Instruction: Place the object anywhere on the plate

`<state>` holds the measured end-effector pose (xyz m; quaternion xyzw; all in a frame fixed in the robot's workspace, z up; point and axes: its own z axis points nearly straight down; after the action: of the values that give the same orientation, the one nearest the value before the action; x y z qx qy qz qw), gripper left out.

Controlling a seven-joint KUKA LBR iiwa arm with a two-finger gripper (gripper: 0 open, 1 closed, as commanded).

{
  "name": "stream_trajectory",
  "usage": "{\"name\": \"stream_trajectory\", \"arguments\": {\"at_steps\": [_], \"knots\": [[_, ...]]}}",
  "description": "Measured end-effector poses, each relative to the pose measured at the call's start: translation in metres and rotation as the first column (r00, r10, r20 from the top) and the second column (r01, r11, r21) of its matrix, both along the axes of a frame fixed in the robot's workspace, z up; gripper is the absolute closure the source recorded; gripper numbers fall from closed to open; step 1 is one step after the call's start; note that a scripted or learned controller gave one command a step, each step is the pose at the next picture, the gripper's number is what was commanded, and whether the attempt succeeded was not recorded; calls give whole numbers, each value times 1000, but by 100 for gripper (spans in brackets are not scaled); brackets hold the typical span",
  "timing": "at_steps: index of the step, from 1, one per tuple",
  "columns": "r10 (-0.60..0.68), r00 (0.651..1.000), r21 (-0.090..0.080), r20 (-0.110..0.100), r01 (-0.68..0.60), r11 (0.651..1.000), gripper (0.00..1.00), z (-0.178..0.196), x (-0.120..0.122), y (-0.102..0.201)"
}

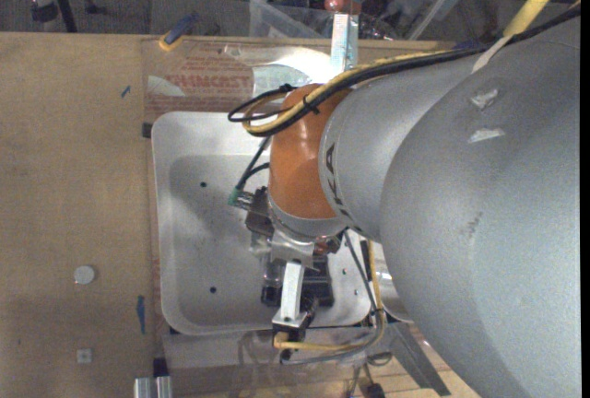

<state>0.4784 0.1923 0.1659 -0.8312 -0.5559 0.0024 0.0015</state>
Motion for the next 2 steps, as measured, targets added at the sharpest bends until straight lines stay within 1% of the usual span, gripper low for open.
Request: {"name": "stream_trajectory", "arguments": {"at_steps": [1, 2], "knots": [[-116, 993, -1, 4, 116, 993, 100, 50, 1, -103], [-205, 979, -1, 4, 205, 979, 100, 44, 47, -20]]}}
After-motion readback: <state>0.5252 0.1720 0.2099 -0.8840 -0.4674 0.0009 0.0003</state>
